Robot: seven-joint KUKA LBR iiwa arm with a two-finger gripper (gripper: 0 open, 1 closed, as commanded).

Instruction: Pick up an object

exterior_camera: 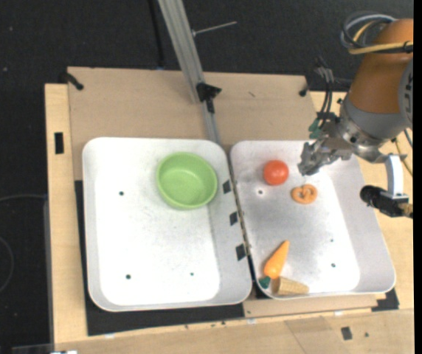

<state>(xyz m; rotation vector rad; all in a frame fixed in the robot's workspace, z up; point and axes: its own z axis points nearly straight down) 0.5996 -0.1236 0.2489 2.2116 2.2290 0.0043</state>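
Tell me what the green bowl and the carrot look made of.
Green bowl: probably moulded plastic, judging by its uniform lime colour and smooth, matte look. Carrot: likely a plastic toy, with flat orange colour and a green tip.

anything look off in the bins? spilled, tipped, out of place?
Nothing stands out. Green bowl sits upright in the left bin. In the right bin, the tomato, small orange ring, carrot and cone all lie inside the rim. The gripper is over the right bin's far side.

The right bin (344, 268) lies open centrally; tomato (275, 172) and pretzel (305, 194) crowd its far end.
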